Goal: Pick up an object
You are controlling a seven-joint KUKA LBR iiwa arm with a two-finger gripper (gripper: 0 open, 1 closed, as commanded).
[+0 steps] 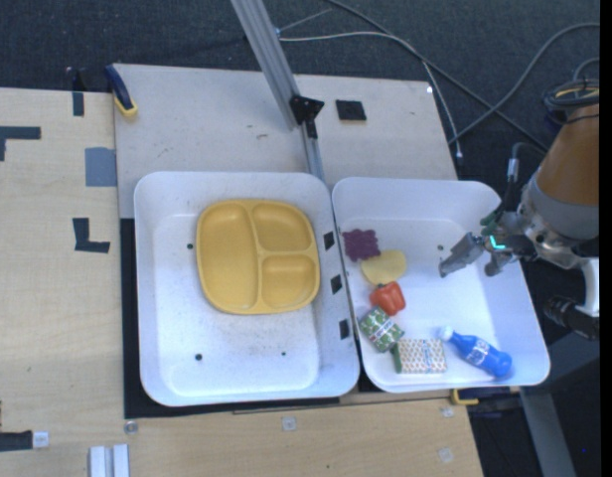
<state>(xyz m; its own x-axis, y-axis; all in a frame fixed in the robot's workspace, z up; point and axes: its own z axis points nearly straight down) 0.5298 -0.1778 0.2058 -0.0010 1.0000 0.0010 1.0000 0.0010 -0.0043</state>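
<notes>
The right bin [425,202] holds a purple piece [361,243], a pale yellow piece [384,265], a small red pepper [387,297], a green patterned item [381,330], a speckled packet [421,356] and a blue bottle [480,353] lying on its side. My gripper [476,257] hangs over the right side of this bin, right of the yellow piece and above the bottle. It is open, its two dark fingers spread apart with nothing between them.
The left bin [167,296] bears a yellow divided plate [257,255]. A metal pole [271,53] slants up from the bench behind the bins. Cables [465,78] trail at the back right.
</notes>
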